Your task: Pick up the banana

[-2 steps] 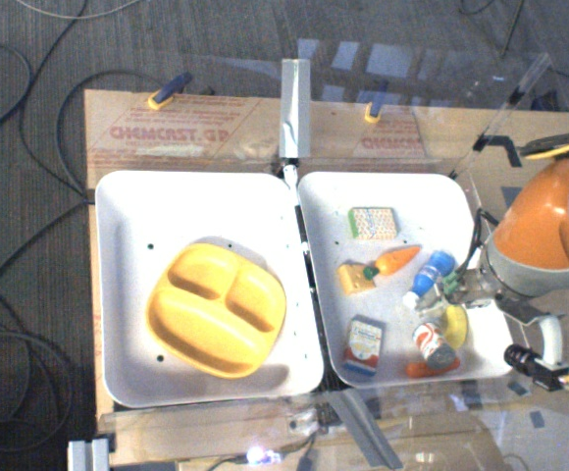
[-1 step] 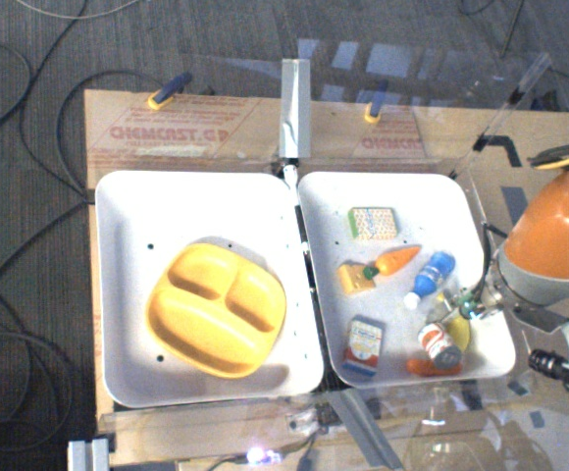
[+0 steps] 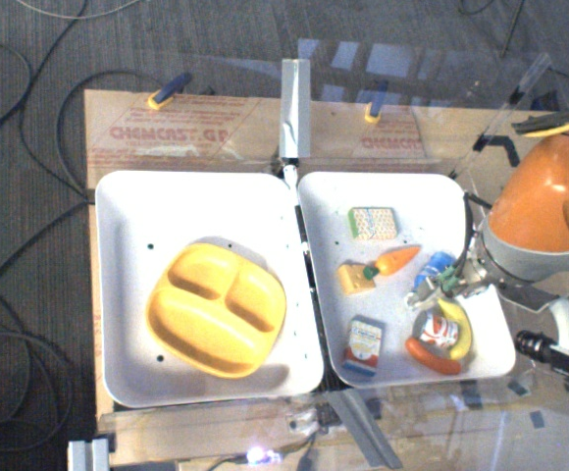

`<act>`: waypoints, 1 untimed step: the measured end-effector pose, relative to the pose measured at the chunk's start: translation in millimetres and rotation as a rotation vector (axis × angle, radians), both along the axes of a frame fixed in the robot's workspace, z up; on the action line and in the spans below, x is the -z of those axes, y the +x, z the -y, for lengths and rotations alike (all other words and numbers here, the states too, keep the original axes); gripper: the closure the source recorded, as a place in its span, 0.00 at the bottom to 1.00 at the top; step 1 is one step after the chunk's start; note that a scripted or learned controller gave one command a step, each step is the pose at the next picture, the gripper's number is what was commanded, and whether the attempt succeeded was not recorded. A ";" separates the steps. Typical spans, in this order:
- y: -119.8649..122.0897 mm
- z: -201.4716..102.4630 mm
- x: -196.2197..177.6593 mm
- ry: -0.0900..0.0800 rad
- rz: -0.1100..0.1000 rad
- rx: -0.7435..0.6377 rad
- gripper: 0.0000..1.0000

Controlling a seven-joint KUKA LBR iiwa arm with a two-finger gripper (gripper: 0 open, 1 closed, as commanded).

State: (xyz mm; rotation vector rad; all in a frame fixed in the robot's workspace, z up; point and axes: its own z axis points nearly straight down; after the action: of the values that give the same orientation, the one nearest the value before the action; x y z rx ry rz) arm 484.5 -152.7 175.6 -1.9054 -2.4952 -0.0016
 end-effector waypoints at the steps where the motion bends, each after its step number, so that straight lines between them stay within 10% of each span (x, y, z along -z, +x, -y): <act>1: 0.0 -0.1 0.0 0.000 0.000 0.000 0.00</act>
State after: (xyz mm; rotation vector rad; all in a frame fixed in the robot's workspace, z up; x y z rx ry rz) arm 484.5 -152.6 175.6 -1.9052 -2.4951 -0.0018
